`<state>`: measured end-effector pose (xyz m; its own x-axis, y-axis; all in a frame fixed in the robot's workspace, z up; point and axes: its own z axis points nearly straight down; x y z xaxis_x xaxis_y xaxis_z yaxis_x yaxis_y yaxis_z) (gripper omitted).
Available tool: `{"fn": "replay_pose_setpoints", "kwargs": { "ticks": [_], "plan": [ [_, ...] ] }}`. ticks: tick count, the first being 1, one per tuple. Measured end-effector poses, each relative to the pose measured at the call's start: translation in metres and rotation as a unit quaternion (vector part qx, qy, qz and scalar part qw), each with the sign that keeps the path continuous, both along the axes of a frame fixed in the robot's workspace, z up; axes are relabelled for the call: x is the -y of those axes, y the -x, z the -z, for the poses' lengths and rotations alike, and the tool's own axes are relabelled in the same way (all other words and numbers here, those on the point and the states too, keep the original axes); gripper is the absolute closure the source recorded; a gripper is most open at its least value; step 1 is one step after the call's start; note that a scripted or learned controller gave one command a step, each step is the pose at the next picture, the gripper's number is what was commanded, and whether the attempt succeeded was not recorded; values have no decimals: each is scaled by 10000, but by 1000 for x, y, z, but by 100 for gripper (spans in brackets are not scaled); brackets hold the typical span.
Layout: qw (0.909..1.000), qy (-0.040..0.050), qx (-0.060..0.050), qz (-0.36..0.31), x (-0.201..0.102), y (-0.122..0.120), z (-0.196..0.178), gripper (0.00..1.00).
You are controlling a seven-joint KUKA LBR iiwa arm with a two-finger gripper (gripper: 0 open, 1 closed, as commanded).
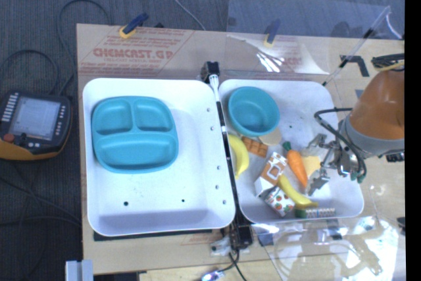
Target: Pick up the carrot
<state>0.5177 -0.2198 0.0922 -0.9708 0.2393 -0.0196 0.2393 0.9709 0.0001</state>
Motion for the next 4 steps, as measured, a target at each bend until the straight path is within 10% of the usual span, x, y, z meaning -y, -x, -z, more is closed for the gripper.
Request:
{"fn": "replay_pose_setpoints", "kwargs": {
  "ticks": [1,2,3,4],
  "plan": [
    [9858,-17,40,1680,-47,15,0,0],
    [9859,-7,61,1671,-47,13,-12,100],
    [9867,33,28,1624,-106,17,0,100],
    [9372,-49,-33,3486,-110,18,1,100]
  ]
}}
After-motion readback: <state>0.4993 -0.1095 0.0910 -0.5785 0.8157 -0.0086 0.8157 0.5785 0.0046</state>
